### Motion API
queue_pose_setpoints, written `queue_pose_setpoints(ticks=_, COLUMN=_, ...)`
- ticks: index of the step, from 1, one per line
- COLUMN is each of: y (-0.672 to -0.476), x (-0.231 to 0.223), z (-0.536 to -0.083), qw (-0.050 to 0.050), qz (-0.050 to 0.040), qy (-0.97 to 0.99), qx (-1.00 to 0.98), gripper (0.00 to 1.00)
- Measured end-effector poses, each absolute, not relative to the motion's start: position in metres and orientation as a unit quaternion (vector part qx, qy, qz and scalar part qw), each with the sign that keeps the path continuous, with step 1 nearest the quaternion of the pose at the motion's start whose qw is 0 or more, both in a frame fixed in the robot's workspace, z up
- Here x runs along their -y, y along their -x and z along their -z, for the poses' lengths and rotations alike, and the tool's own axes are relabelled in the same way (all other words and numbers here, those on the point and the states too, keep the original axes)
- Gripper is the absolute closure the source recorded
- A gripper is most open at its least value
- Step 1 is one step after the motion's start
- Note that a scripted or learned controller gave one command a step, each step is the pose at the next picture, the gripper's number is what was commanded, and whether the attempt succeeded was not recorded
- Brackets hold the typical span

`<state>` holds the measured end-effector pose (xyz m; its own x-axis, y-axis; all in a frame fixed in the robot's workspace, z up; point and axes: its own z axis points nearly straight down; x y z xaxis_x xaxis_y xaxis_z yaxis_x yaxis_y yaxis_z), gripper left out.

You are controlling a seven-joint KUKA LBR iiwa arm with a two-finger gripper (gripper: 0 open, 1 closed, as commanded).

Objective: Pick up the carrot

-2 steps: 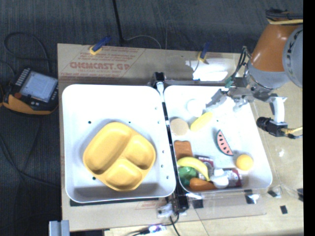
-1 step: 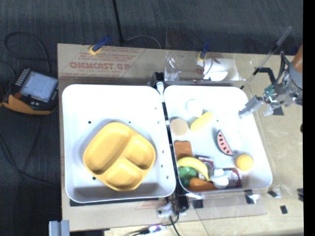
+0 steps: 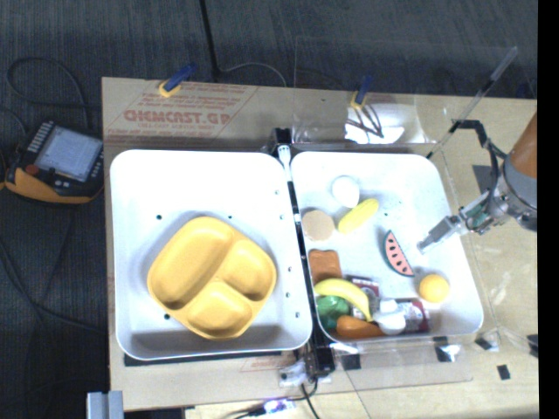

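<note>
A: Where's the carrot?

B: Near edge of the right bin, toward its left corner. Orange, lying flat, long axis roughly left-right. Green leafy thing touches its left end, banana just behind it, a red-and-white wrapped item at its right end. Crowded spot.

A: And the gripper?

B: Over the bin's right side, by the right wall, between the watermelon slice and the rim. Coming in slanted from the right. Nothing between the fingers. How far they're parted, can't tell, too small and blurry.

A: So which way to go?

B: Carrot lies nearer and to the left of the claw, well apart. The orange ball sits roughly on that line. I'd guess it needs to travel left and toward the near wall, then close across the carrot's short width, so fingers front-to-back.

A: Risk?

B: Neighbours crowd it and the near wall is close behind. Easy to nip the banana instead.
</note>
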<state>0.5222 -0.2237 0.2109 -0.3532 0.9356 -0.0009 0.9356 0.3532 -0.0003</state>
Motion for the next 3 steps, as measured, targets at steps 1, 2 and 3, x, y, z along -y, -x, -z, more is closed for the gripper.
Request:
queue_pose_setpoints(ticks=1, y=-0.492, x=0.222, z=-0.101, qw=0.0, qz=-0.0011, qy=-0.52, qx=-0.854, gripper=0.0)
queue_pose_setpoints(ticks=2, y=-0.491, x=0.219, z=-0.094, qw=0.004, qz=-0.0065, qy=-0.555, qx=-0.832, gripper=0.0)
queue_pose_setpoints(ticks=3, y=-0.495, x=0.212, z=-0.093, qw=0.006, qz=-0.0107, qy=-0.65, qx=-0.76, gripper=0.0)
